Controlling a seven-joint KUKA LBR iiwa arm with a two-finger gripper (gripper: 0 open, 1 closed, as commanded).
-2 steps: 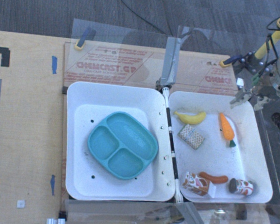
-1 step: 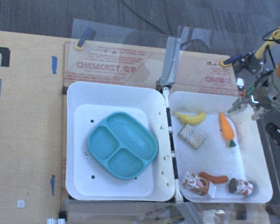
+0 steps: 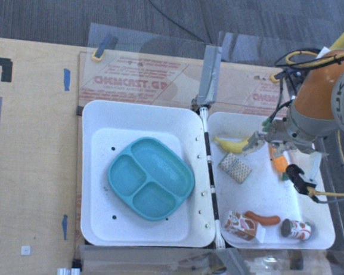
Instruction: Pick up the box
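Observation:
A small grey speckled box point(image 3: 235, 167) lies tilted in the right bin point(image 3: 319, 236), near its left wall. My gripper point(image 3: 263, 139) hangs over the bin's upper part, up and to the right of the box, close to the right end of a yellow banana point(image 3: 231, 144). It is apart from the box, and nothing shows in its grasp. The grey arm with its orange band point(image 3: 319, 96) comes in from the upper right.
The right bin also holds an orange piece point(image 3: 279, 162) under the wrist, a red-brown sausage point(image 3: 262, 219), a red and white packet point(image 3: 242, 225) and a small can point(image 3: 296, 229) along its front. A teal divided plate point(image 3: 151, 177) lies in the left bin point(image 3: 101, 128).

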